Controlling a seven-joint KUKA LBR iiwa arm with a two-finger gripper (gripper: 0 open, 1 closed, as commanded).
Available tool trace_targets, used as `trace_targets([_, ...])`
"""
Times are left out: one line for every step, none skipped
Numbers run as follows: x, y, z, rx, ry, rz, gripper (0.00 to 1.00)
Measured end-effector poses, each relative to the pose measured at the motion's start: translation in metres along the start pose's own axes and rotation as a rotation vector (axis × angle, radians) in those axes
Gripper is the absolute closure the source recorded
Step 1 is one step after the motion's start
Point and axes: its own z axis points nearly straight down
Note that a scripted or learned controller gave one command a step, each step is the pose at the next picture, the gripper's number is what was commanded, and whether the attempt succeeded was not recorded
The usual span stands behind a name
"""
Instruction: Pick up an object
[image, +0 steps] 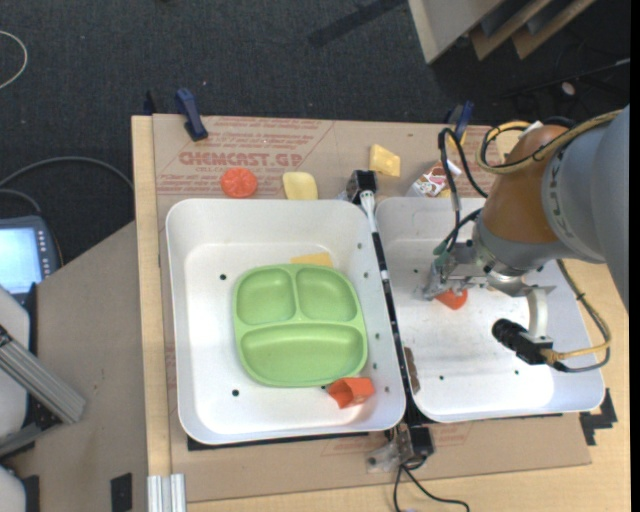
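My gripper (443, 281) is down in the left part of the right bin (480, 395), under the grey arm and its orange band (520, 205). A small orange object (455, 298) lies on the bin floor right at the gripper's tip, partly covered by it. I cannot see whether the gripper has hold of it. In the left bin (200, 300) a green divided plate (298, 325) lies flat. An orange block (350, 391) sits at the plate's near right corner, and a yellow piece (312, 260) peeks out behind its far edge.
On the cardboard behind the bins lie an orange round piece (238, 182), a pale yellow piece (299, 185), a yellow wedge (384, 159) and a red-and-white item (432, 182). A black part with a cable (521, 341) hangs over the right bin.
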Motion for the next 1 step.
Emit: trace_targets([0.0596,0.0080,-0.1075,-0.009,0.002,-0.001,1.00])
